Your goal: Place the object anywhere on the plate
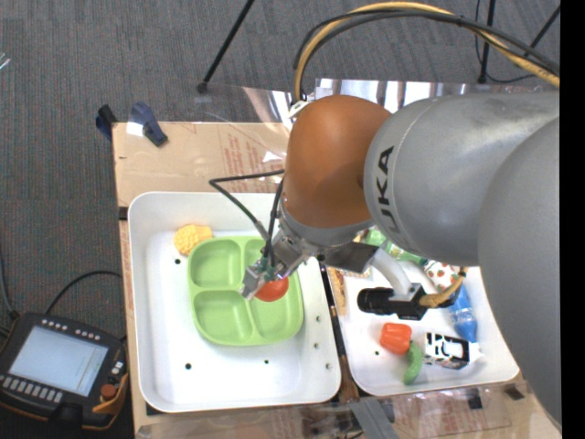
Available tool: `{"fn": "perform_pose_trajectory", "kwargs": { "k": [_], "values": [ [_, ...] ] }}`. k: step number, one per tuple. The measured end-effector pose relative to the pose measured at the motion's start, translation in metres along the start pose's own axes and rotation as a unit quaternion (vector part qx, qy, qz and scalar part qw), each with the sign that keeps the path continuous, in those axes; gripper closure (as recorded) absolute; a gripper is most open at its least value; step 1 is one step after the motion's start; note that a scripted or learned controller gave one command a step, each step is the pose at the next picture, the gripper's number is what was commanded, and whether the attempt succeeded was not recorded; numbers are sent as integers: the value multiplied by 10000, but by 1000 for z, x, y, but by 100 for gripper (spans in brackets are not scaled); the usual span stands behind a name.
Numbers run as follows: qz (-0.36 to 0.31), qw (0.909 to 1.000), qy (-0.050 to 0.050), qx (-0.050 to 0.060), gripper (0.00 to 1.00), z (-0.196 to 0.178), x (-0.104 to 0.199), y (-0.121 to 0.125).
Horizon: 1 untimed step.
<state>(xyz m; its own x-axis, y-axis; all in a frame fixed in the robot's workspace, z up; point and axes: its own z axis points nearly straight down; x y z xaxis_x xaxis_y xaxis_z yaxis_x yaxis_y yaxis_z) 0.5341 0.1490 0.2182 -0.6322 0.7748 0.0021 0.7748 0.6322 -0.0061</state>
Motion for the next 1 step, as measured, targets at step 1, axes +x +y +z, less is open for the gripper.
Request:
{"fn": "perform_pose_trajectory", "kwargs": {
  "k": [1],
  "values": [
    [0, 10000, 0, -2, 0, 0, 0, 0]
  ]
}}
